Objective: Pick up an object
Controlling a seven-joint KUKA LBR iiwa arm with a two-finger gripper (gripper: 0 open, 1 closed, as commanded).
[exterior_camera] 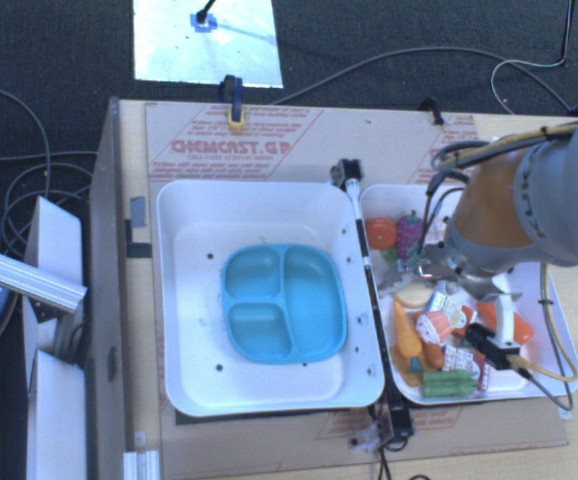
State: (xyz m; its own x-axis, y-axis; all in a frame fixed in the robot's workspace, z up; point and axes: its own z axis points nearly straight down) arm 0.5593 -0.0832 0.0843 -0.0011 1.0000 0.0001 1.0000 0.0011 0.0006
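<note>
1. Camera view is showing me the grey arm with its orange band [494,203] reaching in from the right and hanging over the right-hand shallow white bin [561,343].

2. I am placing the two-finger gripper [439,288] low over the middle of that bin's toy pile, but the wrist is covering it; I cannot tell how the tool is set, nor whether anything is in it.

3. I am counting the candidates in that bin: a red tomato-shaped toy [380,233] and a purple grape-cluster toy [409,231] at the far end, a pale round bun-like piece [414,296] and a red-and-white packet [439,325] just beside the tool, an orange carrot-shaped toy [405,335] on the divider side, and a green ridged pod-like toy [447,383] at the near edge.

4. I am noting the left-hand white bin [184,258], which is holding a blue three-compartment plastic plate [284,303] and nothing else that I can see.

5. Risks, as I am judging them:
   - The toys are lying touching one another, so a closure may be catching two pieces or pinching an edge and slipping.
   - Rounded, smooth toys may be squirting out sideways.
   - The black cable [494,353] trailing across the pile may be snagging or dragging objects.
</note>
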